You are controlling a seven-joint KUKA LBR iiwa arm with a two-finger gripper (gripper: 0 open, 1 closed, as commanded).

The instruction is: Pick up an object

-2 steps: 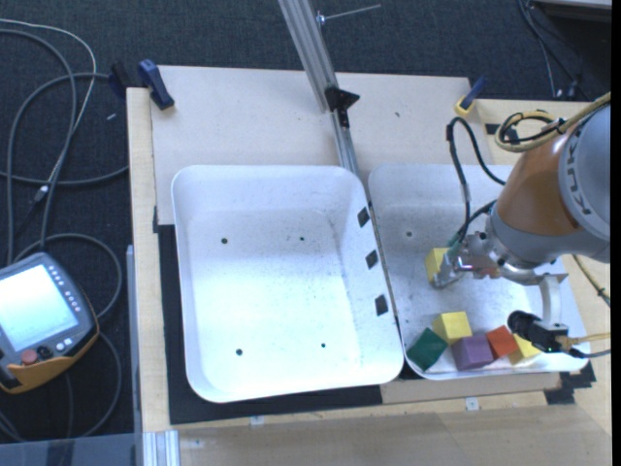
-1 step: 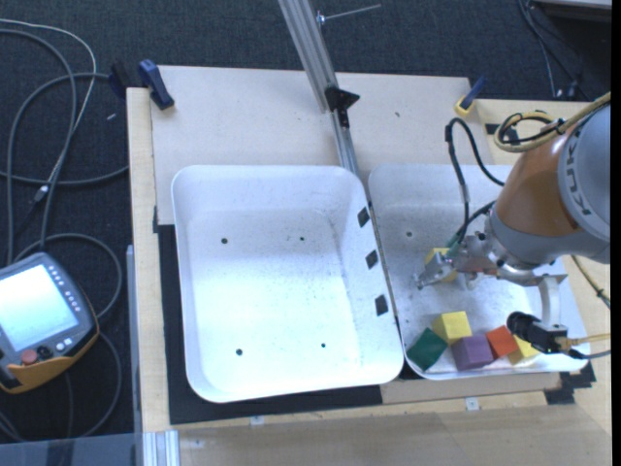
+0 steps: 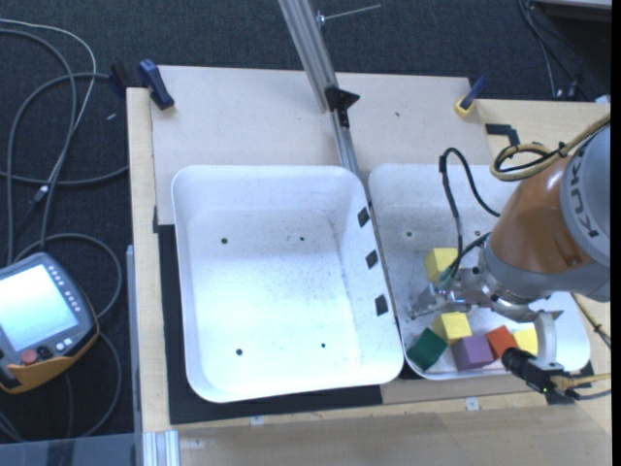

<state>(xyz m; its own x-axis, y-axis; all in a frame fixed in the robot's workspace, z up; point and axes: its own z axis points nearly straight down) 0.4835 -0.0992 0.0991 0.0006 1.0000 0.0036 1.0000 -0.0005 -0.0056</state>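
1. The gripper [image 3: 448,297] is seen low over the right bin [image 3: 388,187], reached in from the right; whether its jaws are released or clenched cannot be told.
2. A yellow block [image 3: 441,261] lies just beside the gripper, toward the bin's middle.
3. Near the bin's front edge a cluster is packed: a green block [image 3: 425,349], a second yellow block [image 3: 453,327], a purple block [image 3: 473,351], an orange block [image 3: 501,340] and another yellow piece [image 3: 525,339], some touching.
4. The wrist is crowded by black cables [image 3: 456,192] looped above it.
5. The left bin [image 3: 262,280] is set alongside, with black clips [image 3: 371,258] along the shared edge.
6. Both bins are carried by a pale bench [image 3: 252,115]; a metal rail [image 3: 306,37] crosses its back edge.
7. A pendant [image 3: 39,318] is lying on dark carpet at the left.
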